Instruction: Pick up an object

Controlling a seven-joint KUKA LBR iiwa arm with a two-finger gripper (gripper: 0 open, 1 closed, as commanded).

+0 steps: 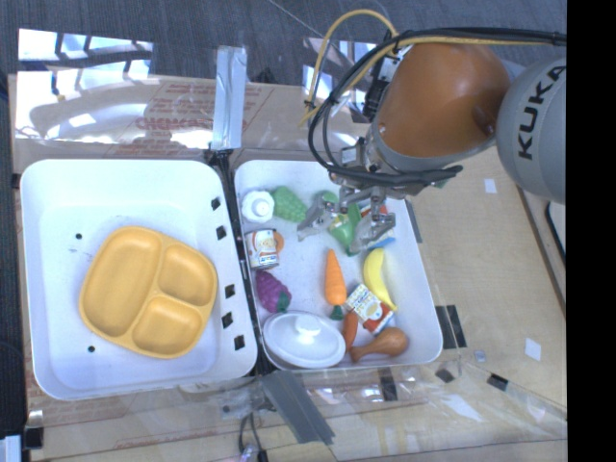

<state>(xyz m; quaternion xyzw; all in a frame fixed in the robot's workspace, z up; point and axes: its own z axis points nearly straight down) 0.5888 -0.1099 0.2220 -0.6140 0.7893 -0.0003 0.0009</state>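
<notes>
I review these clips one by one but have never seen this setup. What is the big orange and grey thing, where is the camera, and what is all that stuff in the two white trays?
The grey and orange machine is a robot arm reaching in from the right. One fixed camera looks down on the bench at a slant. The arm's two-finger metal gripper hangs over the right white bin, at a green toy vegetable; whether it grips it is unclear. That bin also holds a toy carrot, a yellow banana, a purple grape bunch, a white lidded bowl, a brown drumstick and small packets. The left white bin holds a yellow divided plate.
</notes>
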